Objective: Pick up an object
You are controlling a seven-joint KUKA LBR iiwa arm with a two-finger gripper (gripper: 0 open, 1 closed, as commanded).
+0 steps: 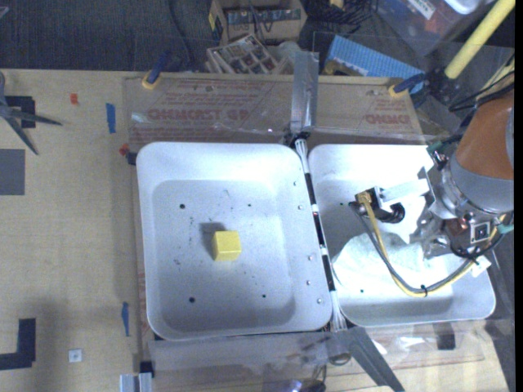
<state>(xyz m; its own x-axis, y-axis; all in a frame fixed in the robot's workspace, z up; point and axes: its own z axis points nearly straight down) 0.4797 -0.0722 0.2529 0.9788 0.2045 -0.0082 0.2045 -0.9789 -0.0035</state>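
A small yellow cube (pixel 227 245) lies on the floor of the left white bin (pixel 163 178), a little left of that bin's middle, with nothing touching it. My gripper (pixel 431 237) hangs below the grey wrist over the right side of the right bin (pixel 359 162), far to the right of the cube. The wrist and its housing cover the gripper's tips from above. No object shows at the gripper.
A yellow and black cable (pixel 392 268) loops from the wrist across the right bin's floor. A pale bright patch (pixel 359 260) lies in that bin's near left part. A ridge (pixel 315 219) divides the two bins. Cardboard and clutter stand behind them.
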